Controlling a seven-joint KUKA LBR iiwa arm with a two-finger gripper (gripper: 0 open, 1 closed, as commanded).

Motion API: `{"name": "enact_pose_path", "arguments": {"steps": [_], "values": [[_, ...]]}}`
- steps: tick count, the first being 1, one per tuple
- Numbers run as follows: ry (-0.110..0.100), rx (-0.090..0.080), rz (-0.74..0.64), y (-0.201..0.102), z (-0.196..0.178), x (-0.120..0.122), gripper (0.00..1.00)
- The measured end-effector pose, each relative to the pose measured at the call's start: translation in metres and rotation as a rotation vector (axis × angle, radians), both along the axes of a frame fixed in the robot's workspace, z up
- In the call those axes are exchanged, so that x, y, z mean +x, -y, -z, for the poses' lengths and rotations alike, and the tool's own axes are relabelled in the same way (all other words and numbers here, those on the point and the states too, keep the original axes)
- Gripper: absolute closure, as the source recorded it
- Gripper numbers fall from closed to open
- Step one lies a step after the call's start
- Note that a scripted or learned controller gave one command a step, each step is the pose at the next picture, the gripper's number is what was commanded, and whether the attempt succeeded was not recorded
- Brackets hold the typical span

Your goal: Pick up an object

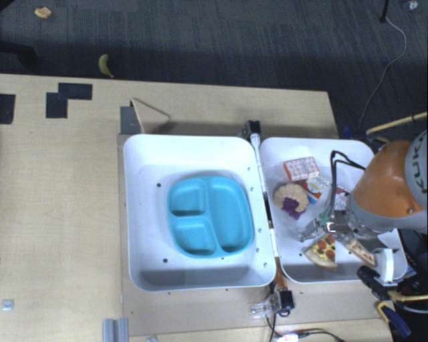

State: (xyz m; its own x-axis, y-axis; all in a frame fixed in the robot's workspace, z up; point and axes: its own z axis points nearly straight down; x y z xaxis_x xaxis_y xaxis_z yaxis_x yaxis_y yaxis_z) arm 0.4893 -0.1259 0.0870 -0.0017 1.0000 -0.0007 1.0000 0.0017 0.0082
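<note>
**A:** Bench is light wood, dark carpet behind it. What's on top?

**B:** Two white bins side by side. Left bin has one blue tray with three compartments, roughly centred. Right bin has the clutter.

**A:** Arm?

**B:** One arm, in from the right, orange band over the right bin's right side. Gripper is low over the bin's lower middle, pointing left.

**A:** Jaws?

**B:** Can't tell. The metal parts at the tip blur together, so the view doesn't settle whether they're parted or closed, or whether anything sits between them.

**A:** Count the items in the right bin.

**B:** Four I can separate. One red-and-white box near the top. One round tan cookie-like piece below it, near the left wall. One small purple piece touching the cookie's lower edge. One pizza-slice toy, just beside the gripper tip on its lower side. Something pale and crinkly with a bit of blue lies between the box and the gripper; too blurred to name.

**A:** Anything off the bins?

**B:** Three black tape patches on the bench, upper left. On the carpet, one small yellow curved thing and one tan scrap. Cables and a connector at the bench's bottom edge under the bins.
</note>
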Motion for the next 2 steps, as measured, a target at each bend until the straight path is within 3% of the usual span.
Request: {"name": "enact_pose_path", "arguments": {"steps": [1, 2], "values": [[0.006, -0.001, -0.001, 0.0, -0.012, 0.002, 1.0], [-0.004, 0.002, -0.004, -0.056, -0.105, 0.056, 1.0]]}}
